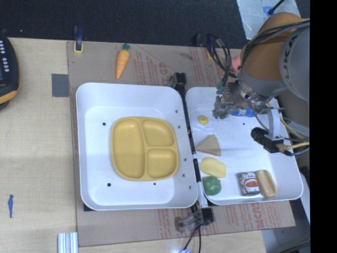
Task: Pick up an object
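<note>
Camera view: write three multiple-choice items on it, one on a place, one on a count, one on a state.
1. Where does the toy carrot lie?
A. in the left bin
B. on the bench behind the left bin
C. on the yellow tray

2. How many compartments has the yellow tray?
A. two
B. three
C. five

3. How does the small can rest in the right bin?
A. on its side
B. upright
C. upside down on the tray

Answers: 1 B, it lies beyond the left bin rim; 2 B, one long and two small; 3 A, its label faces up beside the bread roll.
</note>
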`<action>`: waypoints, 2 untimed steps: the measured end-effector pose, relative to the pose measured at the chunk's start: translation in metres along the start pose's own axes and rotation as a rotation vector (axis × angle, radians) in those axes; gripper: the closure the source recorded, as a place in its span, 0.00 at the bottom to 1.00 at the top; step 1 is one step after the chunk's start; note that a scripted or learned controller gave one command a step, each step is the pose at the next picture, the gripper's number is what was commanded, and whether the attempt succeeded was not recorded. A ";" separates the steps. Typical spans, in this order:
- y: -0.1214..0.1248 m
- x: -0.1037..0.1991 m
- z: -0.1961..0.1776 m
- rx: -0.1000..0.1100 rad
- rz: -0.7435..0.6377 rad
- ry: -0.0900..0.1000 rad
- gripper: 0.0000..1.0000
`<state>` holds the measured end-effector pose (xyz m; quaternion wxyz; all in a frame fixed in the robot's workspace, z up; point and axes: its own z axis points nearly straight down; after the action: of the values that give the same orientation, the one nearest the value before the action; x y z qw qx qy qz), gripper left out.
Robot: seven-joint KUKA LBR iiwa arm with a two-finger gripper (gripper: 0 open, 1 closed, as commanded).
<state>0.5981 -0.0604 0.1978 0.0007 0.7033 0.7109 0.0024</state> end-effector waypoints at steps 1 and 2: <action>-0.001 -0.005 0.006 0.008 0.005 -0.003 0.00; -0.058 -0.044 0.105 0.005 0.012 0.001 0.00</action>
<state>0.5410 -0.1052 0.0920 -0.0014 0.7076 0.7067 0.0009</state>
